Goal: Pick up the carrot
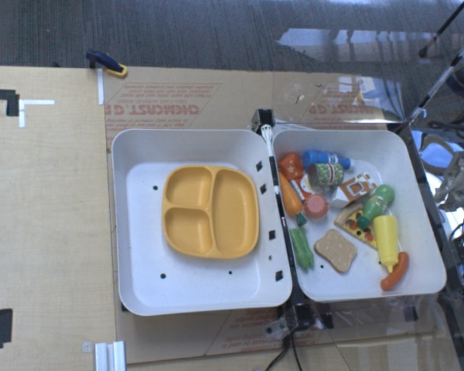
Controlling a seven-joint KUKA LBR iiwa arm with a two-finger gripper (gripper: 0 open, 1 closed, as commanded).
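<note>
Item: carrot (292, 197), orange, lying lengthwise near-to-far in the right bin (417, 207), against that bin's left wall.
Neighbours: a red-orange piece (291, 165) touching its far end; a pink round piece (316, 206) just to its right; a green pod (301, 247) just beyond its near end.
Other contents, right bin: blue bottle (325, 159) at the far side, bread slice (336, 251), pizza slice (354, 221), yellow bottle (386, 236), sausage (394, 272) at the near right corner.
Left bin (131, 246): one yellow divided plate (212, 210), centred.
Claw: state cannot be told, nor its position relative to the carrot.
</note>
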